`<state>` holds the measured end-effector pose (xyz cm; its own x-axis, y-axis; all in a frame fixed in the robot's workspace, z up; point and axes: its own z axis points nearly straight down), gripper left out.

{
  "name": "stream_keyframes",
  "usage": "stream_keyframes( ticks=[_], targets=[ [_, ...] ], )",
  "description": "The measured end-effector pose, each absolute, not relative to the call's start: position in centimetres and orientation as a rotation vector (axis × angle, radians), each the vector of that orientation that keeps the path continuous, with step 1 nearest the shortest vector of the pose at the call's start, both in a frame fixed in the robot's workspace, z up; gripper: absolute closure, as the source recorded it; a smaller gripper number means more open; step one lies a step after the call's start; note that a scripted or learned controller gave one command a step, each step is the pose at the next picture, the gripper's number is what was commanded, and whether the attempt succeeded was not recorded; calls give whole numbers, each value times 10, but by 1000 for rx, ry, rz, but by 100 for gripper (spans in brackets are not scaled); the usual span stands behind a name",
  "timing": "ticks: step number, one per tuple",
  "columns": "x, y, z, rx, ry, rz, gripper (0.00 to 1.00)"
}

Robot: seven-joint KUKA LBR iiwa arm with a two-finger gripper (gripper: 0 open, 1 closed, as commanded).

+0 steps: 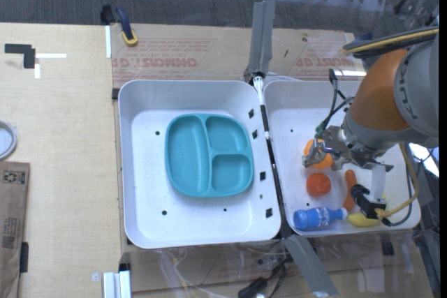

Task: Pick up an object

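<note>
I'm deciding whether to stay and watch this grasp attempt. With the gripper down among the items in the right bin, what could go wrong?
The gripper sits over an orange item with a round orange-red piece close below; it may nudge that one. The blue bottle lies on its side by the right bin front wall and could roll if bumped.

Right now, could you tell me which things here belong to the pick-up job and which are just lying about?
Belongs to the job:
- gripper, low in the right bin
- orange fruit at the gripper
- red-orange ball
- blue bottle
- banana

Just lying about:
- teal divided tray in the left bin
- tape roll on the bench
</note>
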<state>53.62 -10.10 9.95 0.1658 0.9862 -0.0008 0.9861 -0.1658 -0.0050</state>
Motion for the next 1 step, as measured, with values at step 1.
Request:
stream_keyframes(
  ticks=[1],
  targets=[
    [567,-45,191,-2577,-1795,6,100]
  ],
)
